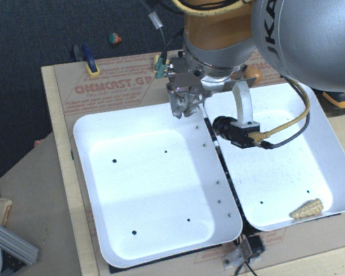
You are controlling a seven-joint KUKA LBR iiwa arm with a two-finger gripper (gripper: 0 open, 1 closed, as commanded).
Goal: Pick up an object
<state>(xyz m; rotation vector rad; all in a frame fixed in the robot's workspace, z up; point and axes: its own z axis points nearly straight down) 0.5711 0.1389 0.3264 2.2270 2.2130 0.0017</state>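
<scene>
A small tan, rough-textured object (306,209) lies by the near rim of the right bin (327,143). My gripper (185,105) hangs low over the far right corner of the left bin (142,190), close to the wall between the two bins. I see nothing held in it. The tan object is far from the gripper, toward the near right. The grey arm with its orange band covers the far part of the right bin.
A black connector and yellow cable (242,133) dangle from the wrist over the right bin. A blue clamp (90,59) stands at the board's far left edge. Metal framing (8,242) sits left of the bench.
</scene>
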